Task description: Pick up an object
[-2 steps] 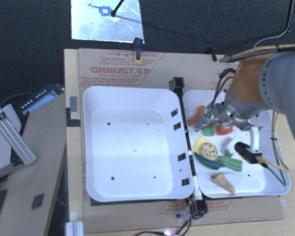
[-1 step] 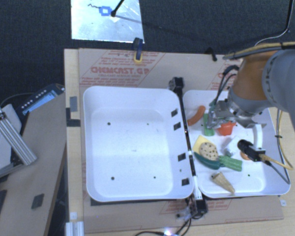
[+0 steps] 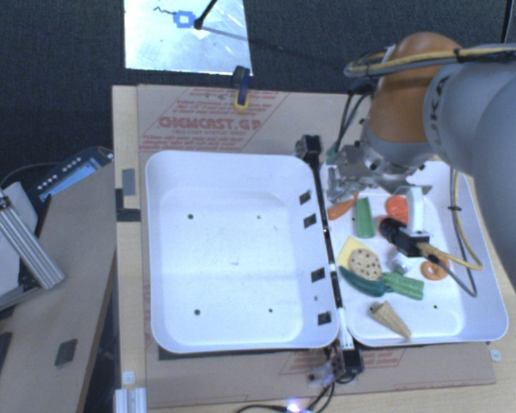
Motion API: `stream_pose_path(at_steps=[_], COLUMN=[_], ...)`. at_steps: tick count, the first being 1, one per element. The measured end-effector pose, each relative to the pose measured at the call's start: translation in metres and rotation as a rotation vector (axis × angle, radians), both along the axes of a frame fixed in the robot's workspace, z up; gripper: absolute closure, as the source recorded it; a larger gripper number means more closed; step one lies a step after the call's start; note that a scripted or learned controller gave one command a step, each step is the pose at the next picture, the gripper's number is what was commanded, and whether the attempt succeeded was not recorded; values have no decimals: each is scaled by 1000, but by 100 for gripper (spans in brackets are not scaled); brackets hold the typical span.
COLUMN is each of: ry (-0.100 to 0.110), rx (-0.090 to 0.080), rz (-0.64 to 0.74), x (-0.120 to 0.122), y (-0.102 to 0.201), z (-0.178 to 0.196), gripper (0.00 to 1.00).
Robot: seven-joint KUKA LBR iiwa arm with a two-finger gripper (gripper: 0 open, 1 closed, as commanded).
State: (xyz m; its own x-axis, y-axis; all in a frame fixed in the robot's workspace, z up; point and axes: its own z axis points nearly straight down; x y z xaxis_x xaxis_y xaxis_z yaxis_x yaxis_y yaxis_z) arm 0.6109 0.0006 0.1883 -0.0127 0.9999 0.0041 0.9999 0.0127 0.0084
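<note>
From above, the counter (image 3: 129, 256) carries 2 bins. The left bin (image 3: 232, 248) is bare; the right bin (image 3: 464, 317) holds toy food: a green block (image 3: 364, 217), a yellow wedge (image 3: 359, 255), a cone (image 3: 389, 318). The pincer (image 3: 344, 181) hangs low over the right bin's far-left corner; I cannot tell its state. Nothing looks lifted, so the pick seems still ahead.

A broad, rounded grey link (image 3: 490, 136) of smooth metallic finish is seen on the arm, with dark "KUKA" lettering (image 3: 433, 110) printed along its edge. Above the wrist a glossy, bulbous orange band (image 3: 404, 101) is seen, crossed by black and yellow cables (image 3: 413, 56) that are looped over its top. Below the band, a metallic grey wrist assembly (image 3: 370, 166) is fitted, from which a yellow cable (image 3: 461, 231) is trailed.
</note>
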Motion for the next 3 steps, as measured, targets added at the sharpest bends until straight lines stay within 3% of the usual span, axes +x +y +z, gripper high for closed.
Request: stream_pose_path(at_steps=[1,2,3], ry=[-5,-11,5], rx=[-3,-1,-3], rz=[-4,-5,-6], x=[60,58,58], y=[44,81,97], z=[80,307,310], gripper=[100,100,100])
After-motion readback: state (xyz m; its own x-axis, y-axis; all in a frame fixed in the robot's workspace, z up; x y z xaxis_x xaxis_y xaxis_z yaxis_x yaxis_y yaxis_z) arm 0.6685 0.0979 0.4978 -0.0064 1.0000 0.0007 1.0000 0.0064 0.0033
